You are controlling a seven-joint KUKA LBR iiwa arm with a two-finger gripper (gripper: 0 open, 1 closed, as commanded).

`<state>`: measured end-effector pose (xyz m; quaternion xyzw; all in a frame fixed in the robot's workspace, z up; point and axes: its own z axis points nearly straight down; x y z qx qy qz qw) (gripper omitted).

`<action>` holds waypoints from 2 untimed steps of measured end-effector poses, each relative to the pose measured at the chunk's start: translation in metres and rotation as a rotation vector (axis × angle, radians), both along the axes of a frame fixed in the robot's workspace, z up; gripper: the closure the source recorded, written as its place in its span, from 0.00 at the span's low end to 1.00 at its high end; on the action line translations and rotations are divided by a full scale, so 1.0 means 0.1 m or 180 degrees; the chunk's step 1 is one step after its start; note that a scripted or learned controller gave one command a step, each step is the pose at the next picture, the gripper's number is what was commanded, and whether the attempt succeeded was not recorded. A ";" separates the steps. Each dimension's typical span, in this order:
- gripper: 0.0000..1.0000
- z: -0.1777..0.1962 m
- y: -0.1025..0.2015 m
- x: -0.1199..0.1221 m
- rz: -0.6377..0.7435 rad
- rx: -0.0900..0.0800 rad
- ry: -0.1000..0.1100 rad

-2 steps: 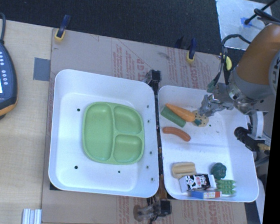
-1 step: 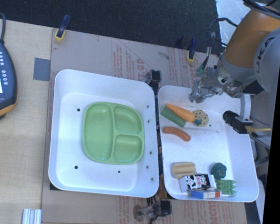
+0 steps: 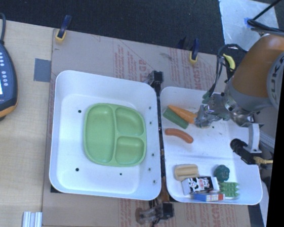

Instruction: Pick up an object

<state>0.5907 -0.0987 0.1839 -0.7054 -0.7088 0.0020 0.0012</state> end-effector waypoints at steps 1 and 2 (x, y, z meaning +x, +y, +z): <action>1.00 0.08 0.26 0.03 0.0002 -0.0002 -0.0009; 1.00 0.39 0.32 -0.16 -0.0004 0.0001 -0.0014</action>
